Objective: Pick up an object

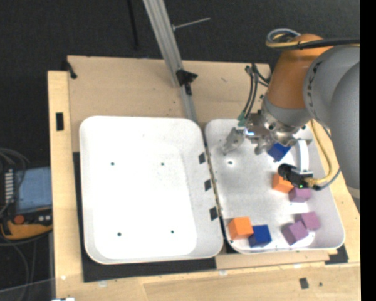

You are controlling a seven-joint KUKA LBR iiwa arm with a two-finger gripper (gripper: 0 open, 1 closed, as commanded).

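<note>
The arm [301, 74] reaches in from the right and bends down over the far part of the right bin [238, 180], its orange band sitting just above the wrist. The tool [249, 138] hangs low over the bin's far left corner, with one grey finger [230, 143] slanting down and to the left toward the bin floor. A second finger shows just right of it, and there is a visible gap between the two, so the tool is released, with nothing between its fingers.

The blocks all lie in the right bin, none of them touching the tool. A blue block [279, 151] sits just beside the wrist on its right, partly hidden under the arm; it looks turned so one corner points toward the bin's near side. Nearer the camera, an orange block [281, 182] lies beside a black cable fitting, and a purple block [300, 194] touches or nearly touches it on the right. Along the near edge, a second orange block [240, 227] and a second blue block [260, 235] sit side by side, touching, their faces roughly square to the bin's rim. Right of these, two more purple blocks [302, 226] lie close together near the bin's near right corner. The blocks are all roughly cubic, so no long axis can be told.

The left bin [141, 187] lies just beside the right one on the worktop [125, 80].
</note>
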